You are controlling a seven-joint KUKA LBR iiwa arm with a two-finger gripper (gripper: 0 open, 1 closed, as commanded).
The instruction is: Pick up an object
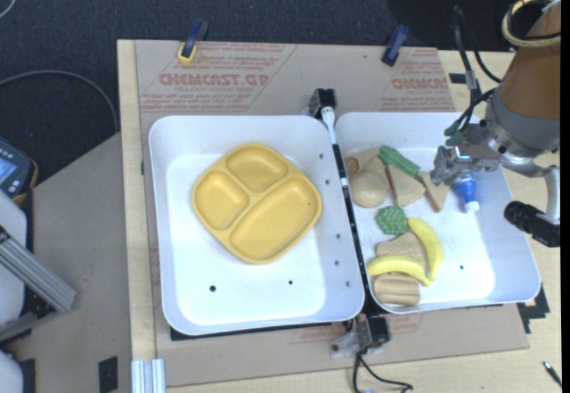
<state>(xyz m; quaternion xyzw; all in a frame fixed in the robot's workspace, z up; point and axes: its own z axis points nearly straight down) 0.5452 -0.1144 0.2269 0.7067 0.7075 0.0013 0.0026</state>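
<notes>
We find the pincer (456,170) low over the right bin (499,284), near its back right part, the arm coming in from the right. Whether it is released or clenched we cannot tell: the wrist body hides the tips from above.

Just below and beside it lies a small blue object (468,193), apparently touching or nearly under the pincer; we cannot say it is held. We judge this the likeliest target. Its long axis seems to run roughly toward the camera, slightly slanted.

To the pincer's left in view, near but apart: a thin brown stick (431,195) and a green pod-shaped piece (398,161). Farther toward the front of the bin lie a banana (419,256), a round green item (391,220) and bread-like pieces (403,249).

The left bin (178,231) holds a yellow divided plate (256,200), well apart from the pincer.

If the blue object is the aim, we judge the move to be short: a small drop almost straight down.
</notes>
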